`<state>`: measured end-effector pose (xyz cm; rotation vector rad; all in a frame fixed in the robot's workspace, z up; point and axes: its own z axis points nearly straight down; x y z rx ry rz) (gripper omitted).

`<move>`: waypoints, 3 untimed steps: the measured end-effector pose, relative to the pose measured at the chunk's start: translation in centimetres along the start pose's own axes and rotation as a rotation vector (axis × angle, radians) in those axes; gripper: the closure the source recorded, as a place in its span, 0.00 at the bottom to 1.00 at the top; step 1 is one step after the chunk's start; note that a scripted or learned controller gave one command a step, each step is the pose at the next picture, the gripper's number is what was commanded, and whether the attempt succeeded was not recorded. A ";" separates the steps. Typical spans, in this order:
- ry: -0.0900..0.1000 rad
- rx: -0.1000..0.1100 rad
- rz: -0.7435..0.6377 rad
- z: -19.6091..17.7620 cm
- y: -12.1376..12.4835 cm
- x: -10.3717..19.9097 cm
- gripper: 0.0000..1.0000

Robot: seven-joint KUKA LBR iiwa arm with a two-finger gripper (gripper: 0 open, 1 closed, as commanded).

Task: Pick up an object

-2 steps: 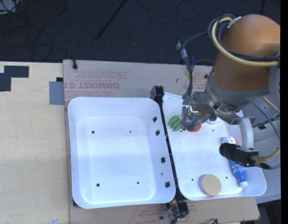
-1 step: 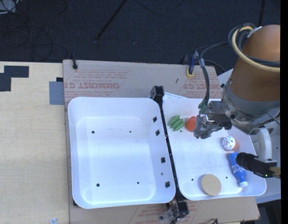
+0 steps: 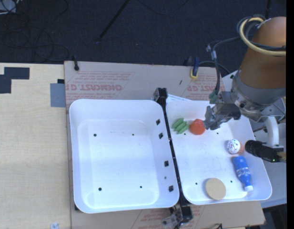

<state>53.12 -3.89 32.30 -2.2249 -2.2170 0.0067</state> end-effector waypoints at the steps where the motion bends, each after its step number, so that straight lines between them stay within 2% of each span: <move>1: 0.001 0.001 -0.003 -1.1 -0.1 0.1 1.00; 3: 0.001 0.007 -0.010 -2.9 -0.1 -0.1 1.00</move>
